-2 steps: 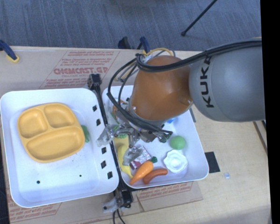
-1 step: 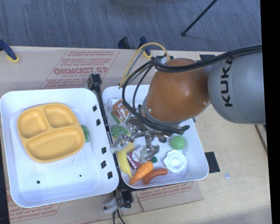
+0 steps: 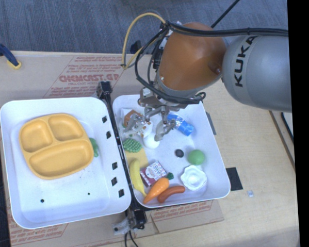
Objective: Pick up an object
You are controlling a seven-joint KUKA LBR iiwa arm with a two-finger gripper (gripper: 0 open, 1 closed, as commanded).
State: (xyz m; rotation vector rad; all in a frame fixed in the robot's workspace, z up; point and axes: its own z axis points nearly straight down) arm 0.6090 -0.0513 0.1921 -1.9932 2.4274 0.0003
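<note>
The desk [image 3: 249, 156] is occupied by two white bins: the left bin [image 3: 24, 204] is taken up by a yellow divided tray [image 3: 55, 145], the right bin [image 3: 215, 170] by small toy foods. The claw [image 3: 157, 126] is seen lowered over a white egg-like object [image 3: 151, 141]; its fingers appear parted, perhaps straddling it. Nothing is lifted yet; closing and raising are judged left.
</note>
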